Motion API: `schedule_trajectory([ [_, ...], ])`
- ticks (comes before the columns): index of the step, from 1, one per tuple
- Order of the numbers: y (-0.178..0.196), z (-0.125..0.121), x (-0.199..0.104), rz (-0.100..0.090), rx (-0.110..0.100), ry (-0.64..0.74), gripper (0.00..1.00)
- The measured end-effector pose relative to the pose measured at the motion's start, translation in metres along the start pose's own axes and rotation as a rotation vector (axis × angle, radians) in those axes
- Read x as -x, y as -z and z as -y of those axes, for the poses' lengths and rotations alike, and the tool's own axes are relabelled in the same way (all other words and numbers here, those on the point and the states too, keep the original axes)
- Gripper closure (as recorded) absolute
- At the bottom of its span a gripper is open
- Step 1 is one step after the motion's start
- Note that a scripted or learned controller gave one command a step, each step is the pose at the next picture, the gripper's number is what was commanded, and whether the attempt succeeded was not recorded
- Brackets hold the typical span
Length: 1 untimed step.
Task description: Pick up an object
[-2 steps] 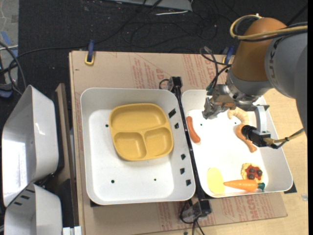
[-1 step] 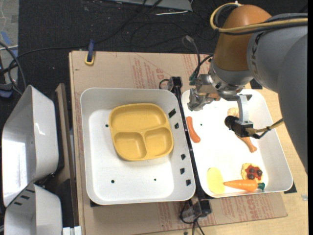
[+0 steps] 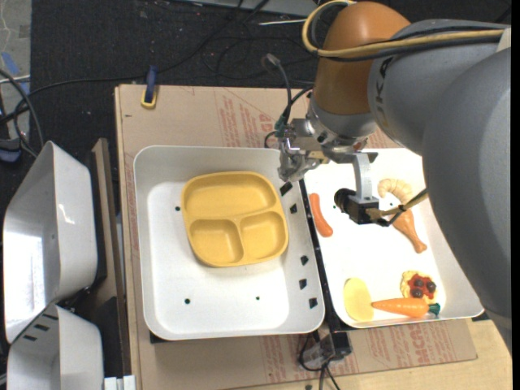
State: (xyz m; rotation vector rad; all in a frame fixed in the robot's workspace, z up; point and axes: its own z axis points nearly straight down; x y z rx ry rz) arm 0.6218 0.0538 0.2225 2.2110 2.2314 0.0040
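Sausage (image 3: 321,215), the object nearest the gripper (image 3: 289,169), lies in the right bin (image 3: 370,254) by its left wall, a red-orange stick running top to bottom with its lower end angled slightly right. The gripper hangs over the seam between the two bins, near their far rims, above the upper right corner of the left bin (image 3: 227,303). Whether it is spread or pressed together cannot be told from this angle, and nothing can be made out in its grasp. The arm (image 3: 455,88) comes in from the right, grey and bulky, with its orange band (image 3: 357,47) just above the wrist.

Just left of the gripper, a yellow plate (image 3: 236,218) with three compartments sits in the upper middle of the left bin, its upper right corner close to the tool.

Farther right in the right bin, a pale curled pastry (image 3: 394,188) lies near the far rim, with a tan drumstick (image 3: 411,231) just below it, slanting down to the right. Along the near rim lie a yellow disc (image 3: 356,297), an orange carrot (image 3: 400,305) beside it with the leafy end to the right, and a small tart (image 3: 418,284) with dark berries just above the carrot.

Both bins rest on a brown board (image 3: 203,112).
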Motion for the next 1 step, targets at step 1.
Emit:
schedule_trajectory([
  [1,0.0168,-0.0188,-0.0449,0.000,0.002,-0.001,1.00],
])
